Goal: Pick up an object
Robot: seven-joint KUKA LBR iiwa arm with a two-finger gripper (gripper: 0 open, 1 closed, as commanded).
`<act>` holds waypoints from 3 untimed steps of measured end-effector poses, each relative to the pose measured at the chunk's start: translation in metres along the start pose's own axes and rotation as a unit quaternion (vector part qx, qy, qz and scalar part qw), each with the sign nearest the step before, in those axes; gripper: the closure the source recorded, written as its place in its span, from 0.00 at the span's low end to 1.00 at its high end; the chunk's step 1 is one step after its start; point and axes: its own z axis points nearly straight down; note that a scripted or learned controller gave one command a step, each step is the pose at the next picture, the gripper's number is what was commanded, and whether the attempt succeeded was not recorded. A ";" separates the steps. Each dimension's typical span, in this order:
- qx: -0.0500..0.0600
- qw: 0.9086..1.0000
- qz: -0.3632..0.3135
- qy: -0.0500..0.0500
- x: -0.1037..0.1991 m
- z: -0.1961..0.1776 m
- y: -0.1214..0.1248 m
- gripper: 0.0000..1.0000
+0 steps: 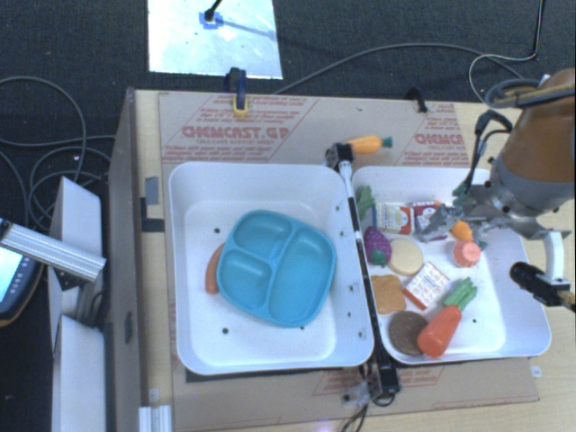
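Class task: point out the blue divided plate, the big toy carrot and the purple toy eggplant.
blue divided plate (276,267), camera view, centre ridge.
big toy carrot (438,329), camera view, orange body.
purple toy eggplant (378,245), camera view, purple middle.

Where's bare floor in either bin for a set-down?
Left bin: strips around the blue plate, widest along its near wall and left side. Right bin: crowded with toy food; a bare patch right of the carrot, toward the near-right corner.

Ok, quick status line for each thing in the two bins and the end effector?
End effector: low in the right bin, over the milk carton.
Blue plate: flat in the left bin.
Sausage: partly under the plate.
Carrot: lying tilted.
Brown cookie: flat.
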 end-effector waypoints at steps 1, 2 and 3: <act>-0.001 1.000 0.000 0.000 -0.047 0.104 0.001 0.00; -0.001 1.000 0.000 0.000 -0.034 0.119 0.065 0.00; 0.001 1.000 -0.001 0.000 -0.035 0.108 0.064 1.00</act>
